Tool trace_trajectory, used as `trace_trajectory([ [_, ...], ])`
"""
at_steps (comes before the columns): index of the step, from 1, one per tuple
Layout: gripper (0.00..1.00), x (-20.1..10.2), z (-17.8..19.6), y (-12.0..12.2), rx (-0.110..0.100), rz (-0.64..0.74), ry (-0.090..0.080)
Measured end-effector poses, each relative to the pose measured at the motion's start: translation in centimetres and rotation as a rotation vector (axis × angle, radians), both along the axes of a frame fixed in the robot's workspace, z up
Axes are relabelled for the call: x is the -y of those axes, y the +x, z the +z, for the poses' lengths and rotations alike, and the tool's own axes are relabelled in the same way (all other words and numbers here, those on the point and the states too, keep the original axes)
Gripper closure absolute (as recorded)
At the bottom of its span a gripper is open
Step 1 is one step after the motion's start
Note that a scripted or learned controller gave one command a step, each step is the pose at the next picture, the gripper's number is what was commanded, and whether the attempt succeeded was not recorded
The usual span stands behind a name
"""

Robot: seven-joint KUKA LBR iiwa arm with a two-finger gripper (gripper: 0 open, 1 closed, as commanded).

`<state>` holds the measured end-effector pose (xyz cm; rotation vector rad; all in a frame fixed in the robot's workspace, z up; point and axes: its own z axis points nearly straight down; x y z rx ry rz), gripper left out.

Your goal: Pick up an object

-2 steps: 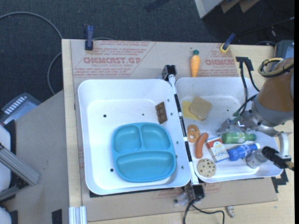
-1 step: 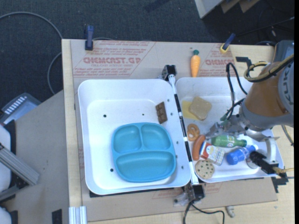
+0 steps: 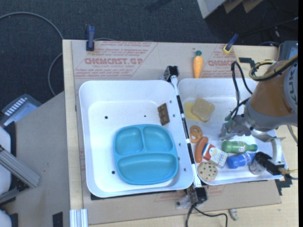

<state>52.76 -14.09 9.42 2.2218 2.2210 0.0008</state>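
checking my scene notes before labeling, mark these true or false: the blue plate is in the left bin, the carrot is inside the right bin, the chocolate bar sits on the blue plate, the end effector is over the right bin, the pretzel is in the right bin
1. The blue plate is in the left bin. True.
2. The carrot is inside the right bin. False: it lies on the cardboard beyond the bin's far rim.
3. The chocolate bar sits on the blue plate. False: it lies on the left bin's floor, beyond the plate's far edge.
4. The end effector is over the right bin. True, close above the green bottle.
5. The pretzel is in the right bin. True.
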Motion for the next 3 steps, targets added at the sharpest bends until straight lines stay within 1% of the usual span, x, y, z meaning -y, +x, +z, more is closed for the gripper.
trace_trajectory([
  [1, 0.0, 0.0, 0.0, 0.0, 0.0, 0.0, 0.0],
  [2, 0.0, 1.1, -1.0, -4.9, -0.001, -0.001, 0.0],
  [3, 0.0, -4.0, -1.0, -0.2, 0.001, 0.001, 0.0],
])
